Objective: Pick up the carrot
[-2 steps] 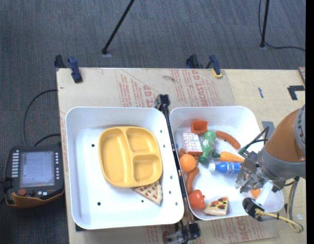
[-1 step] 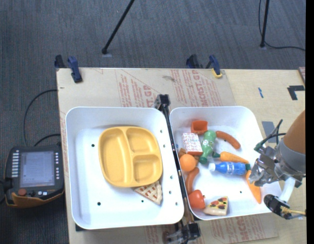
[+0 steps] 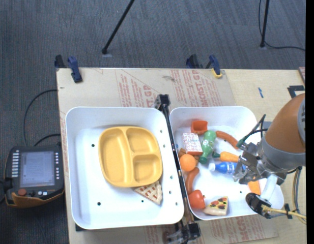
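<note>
The carrot (image 3: 229, 156), a short bright orange piece, lies in the right bin (image 3: 233, 113) among other toy food, just right of the green bottle (image 3: 207, 144) and above the blue bottle (image 3: 223, 168). My gripper (image 3: 244, 174) hangs low over the right side of this bin. It is just right of the blue bottle and a little below and right of the carrot, and nothing is visibly held in it. The grey wrist and orange band (image 3: 289, 128) hide the bin's right rim.
The right bin also holds a red block (image 3: 199, 126), two sausages (image 3: 226, 136) (image 3: 191, 179), an orange ball (image 3: 187, 162), a tomato (image 3: 196, 199), a pizza slice (image 3: 217, 206), a white pack (image 3: 191, 142) and an orange piece (image 3: 254, 187). The left bin (image 3: 78, 136) holds a yellow divided plate (image 3: 130, 155) and a pizza slice (image 3: 150, 192).
</note>
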Tool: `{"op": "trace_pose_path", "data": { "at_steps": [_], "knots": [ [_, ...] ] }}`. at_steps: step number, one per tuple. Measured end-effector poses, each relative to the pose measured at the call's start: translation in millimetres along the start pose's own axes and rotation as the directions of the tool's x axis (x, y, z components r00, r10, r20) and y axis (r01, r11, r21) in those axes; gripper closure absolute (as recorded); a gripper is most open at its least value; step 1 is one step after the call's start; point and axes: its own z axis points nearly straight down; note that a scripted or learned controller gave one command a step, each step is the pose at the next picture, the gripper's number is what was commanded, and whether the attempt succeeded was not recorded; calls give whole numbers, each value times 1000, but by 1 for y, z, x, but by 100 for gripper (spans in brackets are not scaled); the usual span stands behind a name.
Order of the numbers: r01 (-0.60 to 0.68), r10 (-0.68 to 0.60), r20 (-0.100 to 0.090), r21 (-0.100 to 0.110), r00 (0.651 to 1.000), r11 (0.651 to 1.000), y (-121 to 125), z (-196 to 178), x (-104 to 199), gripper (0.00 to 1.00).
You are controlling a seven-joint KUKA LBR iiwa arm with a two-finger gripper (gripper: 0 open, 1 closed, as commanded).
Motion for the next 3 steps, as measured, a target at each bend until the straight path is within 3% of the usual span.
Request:
{"op": "trace_pose_path", "data": {
  "at_steps": [1,2,3],
  "knots": [
    [-173,173,0,0,985,985,31,-9,-27,100],
    [-254,254,1,2,967,967,-21,-25,28,100],
    [153,-153,1,0,988,988,21,16,-30,100]
  ]
}}
